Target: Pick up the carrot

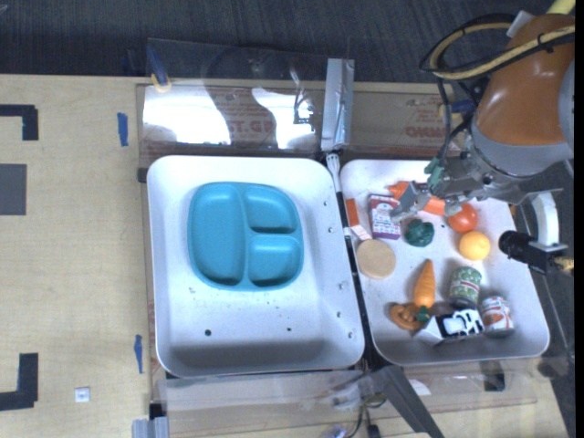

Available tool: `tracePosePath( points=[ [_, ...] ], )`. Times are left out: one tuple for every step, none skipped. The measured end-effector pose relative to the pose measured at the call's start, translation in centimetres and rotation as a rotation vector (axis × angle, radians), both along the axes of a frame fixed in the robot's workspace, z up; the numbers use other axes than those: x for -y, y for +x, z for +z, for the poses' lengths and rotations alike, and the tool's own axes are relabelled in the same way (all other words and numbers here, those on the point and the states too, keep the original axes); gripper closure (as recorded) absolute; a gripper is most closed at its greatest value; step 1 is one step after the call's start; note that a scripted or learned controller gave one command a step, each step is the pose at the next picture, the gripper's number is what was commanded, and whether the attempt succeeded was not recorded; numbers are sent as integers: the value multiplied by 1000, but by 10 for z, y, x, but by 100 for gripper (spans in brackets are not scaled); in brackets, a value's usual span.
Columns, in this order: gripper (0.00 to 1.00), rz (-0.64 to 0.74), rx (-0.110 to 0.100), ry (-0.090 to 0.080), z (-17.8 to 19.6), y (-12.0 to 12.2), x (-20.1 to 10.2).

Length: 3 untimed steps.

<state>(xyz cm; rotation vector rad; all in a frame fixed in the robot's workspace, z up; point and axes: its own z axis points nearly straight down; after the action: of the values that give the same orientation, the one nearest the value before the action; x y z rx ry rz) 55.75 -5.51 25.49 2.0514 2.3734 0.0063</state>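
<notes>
Setting: pale wooden tabletop [64, 272] under my fixed overhead camera, two white bins side by side, dark floor beyond.
Left bin: I see the left bin [173, 336] carrying a blue divided plate [245, 234].
Carrying bin: the right bin [529, 336] is crowded with small toy foods.
Carrot: the carrot [424, 283] lies near that bin's middle, slightly tilted, thin end toward the back wall, untouched.
Gripper: the gripper [436, 188] hangs over the back part of the right bin; I cannot tell how it is set from this angle, and nothing of the carrot is in it.
Step in hand: I judge this the approach; the pick has not begun.
Next move: I would bring the arm toward the front of the bin, centre over the carrot, turn to close across its width, then descend.
Neighbours: a round cookie [376, 259] to its left, a small can [465, 286] just beside it on the right, an orange [474, 245] and green ball [420, 234] behind.
Obstacles: an orange-and-green toy [408, 316] touching the thick end and the can may crowd the descent.
</notes>
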Motion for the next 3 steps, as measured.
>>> tracePosePath(
  points=[
    [0,14,-11,0,-58,-78,7],
    [0,-134,1,0,-167,-65,64],
    [0,-19,-2,-1,-116,-62,82]
  ],
)
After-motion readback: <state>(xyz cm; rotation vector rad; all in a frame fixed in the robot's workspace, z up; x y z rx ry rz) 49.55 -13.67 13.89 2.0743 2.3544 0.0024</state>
